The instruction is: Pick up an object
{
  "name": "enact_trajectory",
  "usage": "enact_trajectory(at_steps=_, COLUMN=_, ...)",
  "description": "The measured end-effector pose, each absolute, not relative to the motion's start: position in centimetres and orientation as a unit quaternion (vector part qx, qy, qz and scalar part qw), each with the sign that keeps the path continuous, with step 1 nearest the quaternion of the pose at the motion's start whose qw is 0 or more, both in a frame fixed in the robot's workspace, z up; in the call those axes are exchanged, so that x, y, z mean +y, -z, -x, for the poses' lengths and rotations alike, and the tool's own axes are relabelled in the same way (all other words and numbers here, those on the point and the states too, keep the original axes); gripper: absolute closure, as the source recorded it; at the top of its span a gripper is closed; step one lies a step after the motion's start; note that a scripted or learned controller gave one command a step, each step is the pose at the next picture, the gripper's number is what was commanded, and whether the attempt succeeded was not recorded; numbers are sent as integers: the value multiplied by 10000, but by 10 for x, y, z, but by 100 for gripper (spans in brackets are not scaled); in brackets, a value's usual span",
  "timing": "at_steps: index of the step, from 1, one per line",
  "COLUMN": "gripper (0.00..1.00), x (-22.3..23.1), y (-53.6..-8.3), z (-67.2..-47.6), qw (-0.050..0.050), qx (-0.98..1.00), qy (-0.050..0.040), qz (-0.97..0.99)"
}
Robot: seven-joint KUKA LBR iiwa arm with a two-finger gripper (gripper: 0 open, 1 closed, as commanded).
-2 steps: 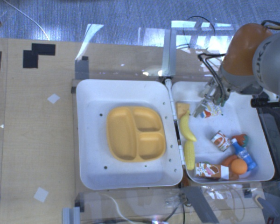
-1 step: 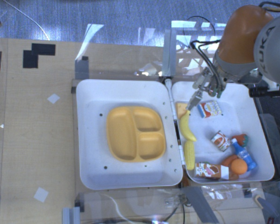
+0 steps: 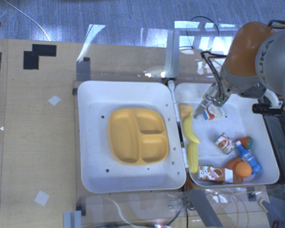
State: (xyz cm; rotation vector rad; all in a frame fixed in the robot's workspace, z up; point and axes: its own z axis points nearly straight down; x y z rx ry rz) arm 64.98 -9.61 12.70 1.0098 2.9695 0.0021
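My gripper point(image 3: 210, 106) hangs over the rear part of the right bin point(image 3: 270, 175), coming down from the grey arm with its orange band point(image 3: 244, 49). A small white packet with red and blue print point(image 3: 215, 112) sits directly at the gripper's tip, touching or just under it. I cannot make out whether the packet is gripped or lying on the bin floor. Further forward in the same bin lie a yellow banana point(image 3: 191, 131), a small red and white can point(image 3: 223, 144), a blue bottle point(image 3: 247, 156), an orange ball point(image 3: 244, 169) and a flat carton point(image 3: 214, 174).
The left bin point(image 3: 92, 175) holds a yellow divided plate point(image 3: 138, 136) in its middle. A second long yellow item point(image 3: 193, 156) lies along the right bin's left wall. A metal divider point(image 3: 178, 127) separates the bins. Clear panels stand behind them.
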Motion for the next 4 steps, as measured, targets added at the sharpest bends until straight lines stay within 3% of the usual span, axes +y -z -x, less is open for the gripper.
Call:
enact_trajectory(at_steps=1, gripper=0, x=-157, y=-131, z=-650, qw=51, qx=8967, qy=-12, qz=-4426)
enact_trajectory(at_steps=2, gripper=0, x=-156, y=-131, z=-650, qw=50, qx=8970, qy=-14, qz=-4420)
enact_trajectory(at_steps=3, gripper=0, x=-156, y=-236, z=-622, qw=107, qx=9195, qy=-21, qz=-3930)
enact_trajectory(at_steps=4, gripper=0, x=-139, y=-98, z=-588, qw=50, qx=8565, qy=-22, qz=-5161)
